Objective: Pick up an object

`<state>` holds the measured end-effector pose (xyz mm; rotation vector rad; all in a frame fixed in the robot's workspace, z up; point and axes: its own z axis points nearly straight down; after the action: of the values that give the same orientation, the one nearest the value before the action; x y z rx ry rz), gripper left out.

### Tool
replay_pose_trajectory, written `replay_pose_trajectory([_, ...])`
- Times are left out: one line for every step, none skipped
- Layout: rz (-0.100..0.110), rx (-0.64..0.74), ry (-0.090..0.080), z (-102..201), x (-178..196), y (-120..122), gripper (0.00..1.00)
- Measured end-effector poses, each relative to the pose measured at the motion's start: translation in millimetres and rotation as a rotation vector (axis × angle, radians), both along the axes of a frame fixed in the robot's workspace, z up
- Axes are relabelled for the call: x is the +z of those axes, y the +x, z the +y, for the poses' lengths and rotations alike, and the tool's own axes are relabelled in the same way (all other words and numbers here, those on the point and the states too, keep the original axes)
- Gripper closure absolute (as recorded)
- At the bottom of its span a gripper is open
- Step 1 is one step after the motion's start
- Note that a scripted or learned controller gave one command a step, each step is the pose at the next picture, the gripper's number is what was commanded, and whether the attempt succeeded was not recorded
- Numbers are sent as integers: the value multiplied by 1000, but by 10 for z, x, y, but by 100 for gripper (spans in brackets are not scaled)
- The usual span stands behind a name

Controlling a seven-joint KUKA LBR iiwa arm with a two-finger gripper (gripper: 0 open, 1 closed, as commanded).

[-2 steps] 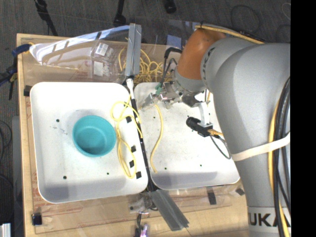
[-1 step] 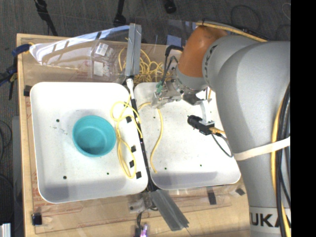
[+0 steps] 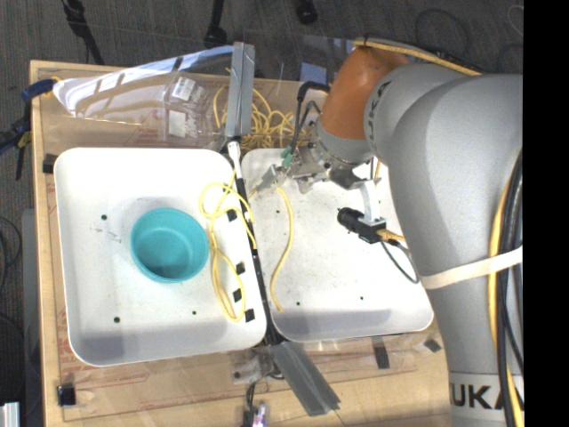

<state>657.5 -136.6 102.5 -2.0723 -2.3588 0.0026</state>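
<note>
Bench (image 3: 44, 345) wooden, dark carpet beyond; two white bins side by side, yellow cable (image 3: 283, 238) looping across both. We see teal bowl (image 3: 169, 244) upright in left bin (image 3: 89, 327). Gripper (image 3: 293, 169) sits low over right bin (image 3: 338, 318), far-left corner; we cannot tell its opening, arm (image 3: 444, 149) hides much.

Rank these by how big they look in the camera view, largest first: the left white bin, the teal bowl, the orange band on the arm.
1. The shallow white plastic left bin, clearly the largest.
2 and 3. The round teal bowl and the orange band on the grey arm look about alike; the band sits nearer the camera, so no ranking between them.
</note>
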Motion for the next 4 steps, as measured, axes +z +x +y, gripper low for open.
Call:
replay_pose_trajectory([-4,5,-12,220,-67,-9,0])
replay_pose_trajectory([-3,13,-4,275,25,-1,100])
replay_pose_trajectory([-4,10,-9,242,34,-2,0])
replay_pose_trajectory([1,84,1,106,-98,-57,0])
